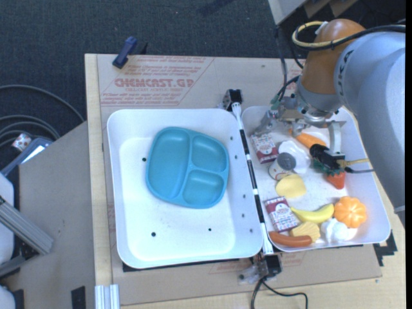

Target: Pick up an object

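Task not yet accomplished: no object is seen lifted. The end effector point(302, 131) is low in the right bin point(380, 227), among a carrot point(310, 138), small carton point(264, 148) and banana point(313, 214). Whether it is released or clenched cannot be determined. Grasp and lift remain.

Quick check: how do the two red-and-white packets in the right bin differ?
The upper packet lies near the bin's far end, beside the divider; the lower packet lies toward the near end, by the banana. The upper one looks crumpled and paler, the lower one flatter and redder. Both are small, rectangular and lying flat.
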{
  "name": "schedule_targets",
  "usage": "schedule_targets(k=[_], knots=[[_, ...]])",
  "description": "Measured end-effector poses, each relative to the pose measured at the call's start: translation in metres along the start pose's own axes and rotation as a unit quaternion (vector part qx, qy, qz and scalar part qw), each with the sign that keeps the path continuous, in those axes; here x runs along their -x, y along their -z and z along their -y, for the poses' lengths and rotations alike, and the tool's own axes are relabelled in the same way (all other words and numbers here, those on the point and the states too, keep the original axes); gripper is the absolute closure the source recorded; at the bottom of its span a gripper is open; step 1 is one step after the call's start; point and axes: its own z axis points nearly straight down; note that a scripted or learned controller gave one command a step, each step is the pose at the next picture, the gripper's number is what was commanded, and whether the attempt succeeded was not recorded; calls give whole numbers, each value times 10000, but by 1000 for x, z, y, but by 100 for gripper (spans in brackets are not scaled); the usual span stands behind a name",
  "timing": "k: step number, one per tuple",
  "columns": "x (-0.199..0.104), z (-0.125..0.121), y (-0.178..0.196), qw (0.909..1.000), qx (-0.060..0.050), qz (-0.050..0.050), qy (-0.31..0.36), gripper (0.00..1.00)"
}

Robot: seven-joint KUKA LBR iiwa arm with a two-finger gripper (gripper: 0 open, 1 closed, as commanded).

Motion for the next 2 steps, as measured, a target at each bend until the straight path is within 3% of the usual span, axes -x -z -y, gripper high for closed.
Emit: schedule_targets(k=[2], knots=[[1,0,0,10000,-1,-2,5,0]])
